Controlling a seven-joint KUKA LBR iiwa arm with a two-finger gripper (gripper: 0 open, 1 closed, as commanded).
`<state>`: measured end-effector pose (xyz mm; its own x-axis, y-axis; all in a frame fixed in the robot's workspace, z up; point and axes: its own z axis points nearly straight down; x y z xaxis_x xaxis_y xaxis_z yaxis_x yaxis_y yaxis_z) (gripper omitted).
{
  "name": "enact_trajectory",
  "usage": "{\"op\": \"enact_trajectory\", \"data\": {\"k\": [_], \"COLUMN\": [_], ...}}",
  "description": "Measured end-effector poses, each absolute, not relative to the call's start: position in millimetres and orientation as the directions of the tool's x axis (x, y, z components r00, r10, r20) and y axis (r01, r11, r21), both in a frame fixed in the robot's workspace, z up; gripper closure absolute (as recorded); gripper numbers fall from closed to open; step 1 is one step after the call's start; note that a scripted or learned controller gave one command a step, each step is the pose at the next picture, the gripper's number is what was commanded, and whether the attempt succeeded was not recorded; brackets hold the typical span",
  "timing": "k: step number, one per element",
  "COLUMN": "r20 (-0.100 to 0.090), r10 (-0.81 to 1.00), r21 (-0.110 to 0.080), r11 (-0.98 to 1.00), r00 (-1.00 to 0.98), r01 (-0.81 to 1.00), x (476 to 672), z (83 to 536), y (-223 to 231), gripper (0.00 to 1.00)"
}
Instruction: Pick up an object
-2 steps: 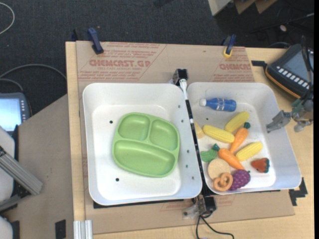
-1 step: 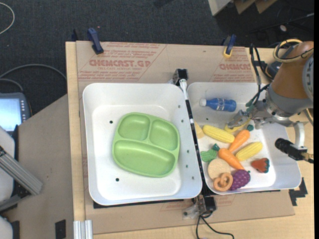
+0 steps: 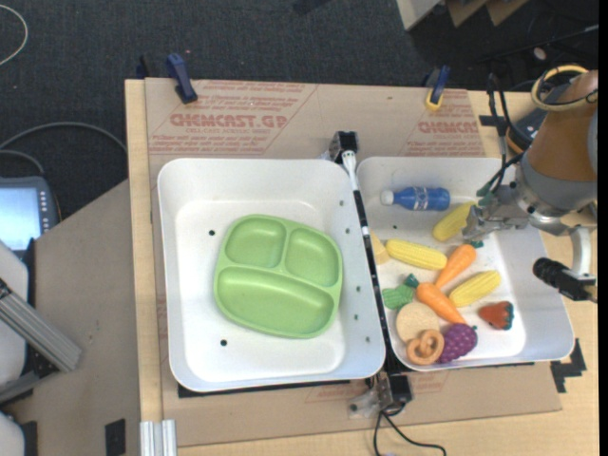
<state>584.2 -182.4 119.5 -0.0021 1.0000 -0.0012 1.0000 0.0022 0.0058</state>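
Claw (image 3: 482,218) first: we see it low in the right bin (image 3: 541,345), its tips blurred against a yellow banana (image 3: 452,224), so whether it grips we cannot tell. Red "CHEMCAST GP" lettering marks the tabletop (image 3: 247,112). We find a blue bottle (image 3: 417,198) just left of the claw.

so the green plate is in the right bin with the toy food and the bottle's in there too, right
Not quite. The camera view shows the green plate alone in the left bin. The toy food and the bottle are in the right bin, as you said.
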Motion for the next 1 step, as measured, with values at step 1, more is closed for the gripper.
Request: {"op": "enact_trajectory", "data": {"k": [1], "r20": [-0.001], "r10": [1.0], "r21": [0.004], "r11": [0.002], "r00": [-0.002], "r01": [1.0], "x": [583.8], "z": [118.6], "y": [-182.4], "gripper": [0.0]}}
